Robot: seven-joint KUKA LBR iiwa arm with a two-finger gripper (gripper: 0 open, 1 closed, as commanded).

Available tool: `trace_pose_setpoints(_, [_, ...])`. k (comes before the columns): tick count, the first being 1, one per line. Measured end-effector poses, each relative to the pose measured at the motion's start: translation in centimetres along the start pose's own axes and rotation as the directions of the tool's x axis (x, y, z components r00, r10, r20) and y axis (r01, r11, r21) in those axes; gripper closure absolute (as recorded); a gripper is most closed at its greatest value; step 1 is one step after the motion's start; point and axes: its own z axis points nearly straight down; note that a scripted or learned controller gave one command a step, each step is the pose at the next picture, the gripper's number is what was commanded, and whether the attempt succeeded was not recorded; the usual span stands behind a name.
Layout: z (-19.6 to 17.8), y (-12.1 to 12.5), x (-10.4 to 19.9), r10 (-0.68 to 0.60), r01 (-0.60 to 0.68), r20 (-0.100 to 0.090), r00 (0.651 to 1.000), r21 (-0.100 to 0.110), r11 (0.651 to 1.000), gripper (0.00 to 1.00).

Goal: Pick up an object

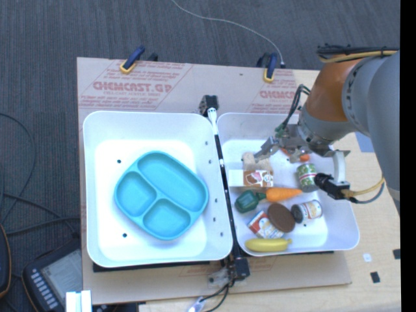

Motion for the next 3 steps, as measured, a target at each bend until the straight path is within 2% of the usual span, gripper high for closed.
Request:
trace_pose_setpoints(1, [3.3, -0.5, 3.2, 0.000, 0.000, -0.001, 1.000, 0.006, 1.000, 0.00])
trace_pose_setpoints(2, [2.2, -0.4, 3.2, 0.000, 0.000, 0.000, 1.000, 0.005, 1.000, 1.00])
trace_pose_setpoints(3, [2.2, -0.4, 3.2, 0.000, 0.000, 0.000, 1.000, 0.004, 1.000, 0.00])
